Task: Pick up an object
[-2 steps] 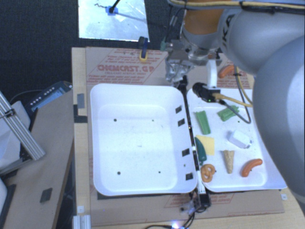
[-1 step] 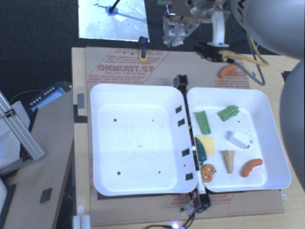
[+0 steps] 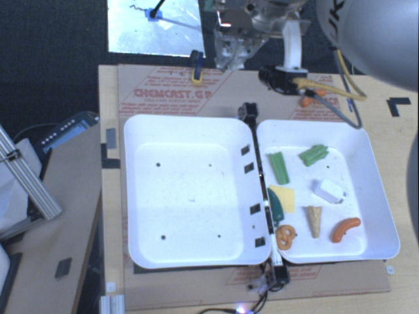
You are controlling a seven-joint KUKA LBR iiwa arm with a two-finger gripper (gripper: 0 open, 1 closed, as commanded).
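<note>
My gripper (image 3: 232, 52) hangs high at the top of the view, above the bench's far edge and behind both bins. Nothing shows between its fingers. In the right bin (image 3: 376, 195) lie several small items: a green strip (image 3: 279, 167), a green leafy piece (image 3: 314, 154), a white block (image 3: 328, 191), a yellow wedge (image 3: 283, 196), a dark teal piece (image 3: 275, 208), a tan cone (image 3: 315, 220), a pretzel (image 3: 285, 237) and an orange sausage (image 3: 345, 229).
The left bin (image 3: 137, 175) adjoins the right one along a black-clipped seam (image 3: 256, 175). A blue and yellow clamp (image 3: 196, 67) sits on the cardboard sheet behind the bins. A grey device (image 3: 65, 131) lies on the side table at left.
</note>
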